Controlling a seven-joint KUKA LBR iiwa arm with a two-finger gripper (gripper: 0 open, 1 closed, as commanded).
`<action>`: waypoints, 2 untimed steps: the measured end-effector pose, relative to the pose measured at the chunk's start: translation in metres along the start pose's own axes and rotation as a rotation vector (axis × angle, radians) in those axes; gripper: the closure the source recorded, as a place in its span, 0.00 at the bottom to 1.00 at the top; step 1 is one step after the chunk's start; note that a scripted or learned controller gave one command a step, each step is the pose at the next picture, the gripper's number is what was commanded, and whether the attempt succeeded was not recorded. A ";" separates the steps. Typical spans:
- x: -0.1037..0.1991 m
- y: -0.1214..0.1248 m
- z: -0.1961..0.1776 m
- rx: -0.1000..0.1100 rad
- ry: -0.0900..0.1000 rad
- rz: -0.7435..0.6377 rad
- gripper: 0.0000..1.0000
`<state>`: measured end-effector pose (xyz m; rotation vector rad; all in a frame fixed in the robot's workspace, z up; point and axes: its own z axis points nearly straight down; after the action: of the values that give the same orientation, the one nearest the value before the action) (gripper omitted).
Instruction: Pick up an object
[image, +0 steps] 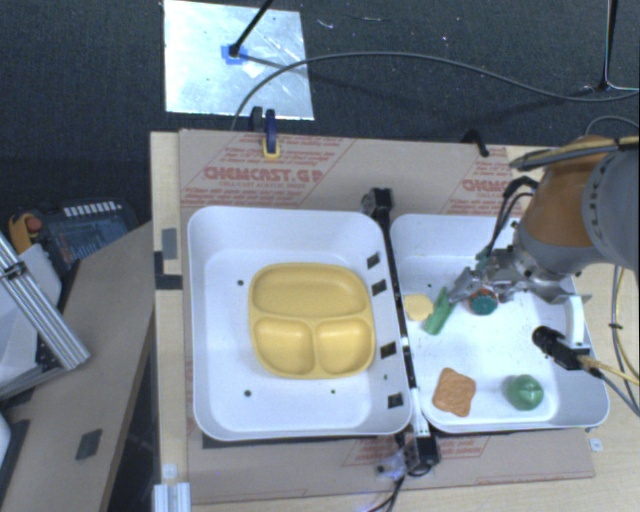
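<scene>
A: What did the bench look like?

B: A brown board printed in red letters (262, 172) lay under two white bins. Behind it, on dark carpet, sat a shiny metal sheet (238, 58), with cables trailing past.

A: And the gripper?

B: The gripper (462, 291) was low in the right bin (585, 405), near the divider (392, 290) between the bins. How far its jaws stood apart I could not tell. A green stick-like piece (438, 312) lay just below the tip, touching or nearly so, with a pale yellow piece (416, 305) on its divider side and a teal round thing (483, 302) on the other.

A: What else was inside?

B: An orange waffle-like piece (454, 391) and a green ball (523, 391) lay nearer the front wall. The left bin (215, 400), across the divider, held a yellow compartment tray (310, 318).
</scene>
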<state>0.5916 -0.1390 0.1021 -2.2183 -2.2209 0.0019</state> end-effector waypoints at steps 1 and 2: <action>0.000 0.002 0.015 -0.006 -0.002 0.001 0.00; 0.000 0.004 0.003 -0.012 -0.002 0.000 1.00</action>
<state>0.5953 -0.1391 0.0991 -2.2254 -2.2270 -0.0093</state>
